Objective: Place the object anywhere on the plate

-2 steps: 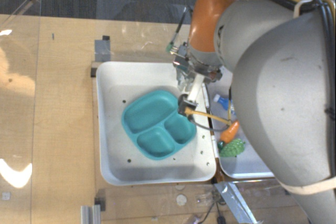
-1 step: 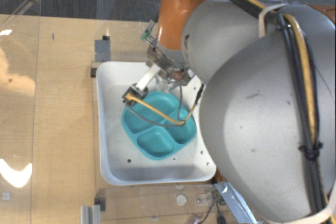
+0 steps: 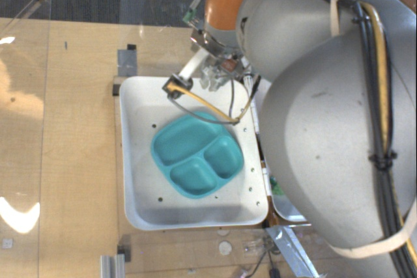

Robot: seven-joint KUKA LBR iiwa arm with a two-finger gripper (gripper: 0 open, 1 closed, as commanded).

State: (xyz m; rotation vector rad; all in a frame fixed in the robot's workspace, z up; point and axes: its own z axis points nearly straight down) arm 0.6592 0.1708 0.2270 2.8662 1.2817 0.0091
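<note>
— Grey arm looms nearest and hides the right bin. What do you read at left?

— Your teal plate lies flat mid-bin, ready to receive. At its twelve o'clock hangs the gripper; I cannot tell its opening, nor where the object is.

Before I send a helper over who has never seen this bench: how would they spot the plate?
Find the shallow white bin on the wooden bench. Inside it lies the plate, just below the gripper. It is the one turquoise thing there, split into three compartments.
</note>
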